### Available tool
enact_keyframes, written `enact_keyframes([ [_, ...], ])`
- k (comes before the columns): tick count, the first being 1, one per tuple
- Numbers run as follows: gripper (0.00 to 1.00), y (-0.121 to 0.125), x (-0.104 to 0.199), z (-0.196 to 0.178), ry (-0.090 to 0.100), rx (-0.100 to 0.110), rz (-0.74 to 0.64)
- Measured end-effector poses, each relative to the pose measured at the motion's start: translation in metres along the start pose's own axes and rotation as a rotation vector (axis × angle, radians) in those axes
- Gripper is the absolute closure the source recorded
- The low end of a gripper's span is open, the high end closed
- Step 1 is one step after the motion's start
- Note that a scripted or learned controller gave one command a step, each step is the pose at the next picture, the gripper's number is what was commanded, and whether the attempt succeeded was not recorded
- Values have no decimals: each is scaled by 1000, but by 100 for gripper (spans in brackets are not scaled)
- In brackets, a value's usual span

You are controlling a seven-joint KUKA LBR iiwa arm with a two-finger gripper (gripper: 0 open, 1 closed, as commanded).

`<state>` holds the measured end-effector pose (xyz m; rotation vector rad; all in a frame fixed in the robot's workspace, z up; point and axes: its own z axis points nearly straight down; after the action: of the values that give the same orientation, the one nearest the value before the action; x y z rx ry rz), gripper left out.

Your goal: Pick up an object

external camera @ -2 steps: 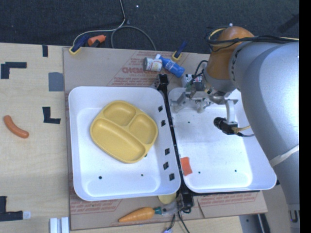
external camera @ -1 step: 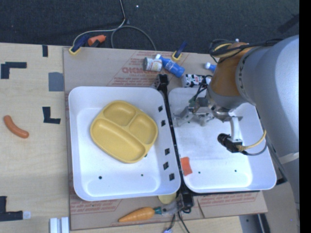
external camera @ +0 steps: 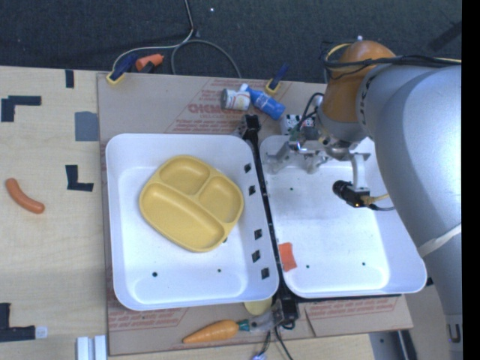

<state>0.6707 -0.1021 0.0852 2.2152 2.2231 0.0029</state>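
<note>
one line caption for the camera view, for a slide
KUKA arm's gripper poised over the right bin near a small orange piece; yellow divided plate in the left bin.

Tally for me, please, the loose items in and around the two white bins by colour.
Yellow: 1, the divided plate in the left bin.
Orange: 3, the small block in the right bin, the carrot at the near edge, the sausage on the bench.
Blue and white: 1, the tube behind the bins.
Total: 5
</note>
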Motion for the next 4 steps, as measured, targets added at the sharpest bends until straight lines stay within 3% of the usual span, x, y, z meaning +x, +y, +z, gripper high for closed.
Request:
enact_keyframes([
  [1,100,-1,0,-11,-1,0,-1],
  [2,100,-75,82,-103,4,6,-3],
  [3,0,-72,78,-99,1,5,2],
  [4,0,1,-8,-139,-3,-4,4],
])
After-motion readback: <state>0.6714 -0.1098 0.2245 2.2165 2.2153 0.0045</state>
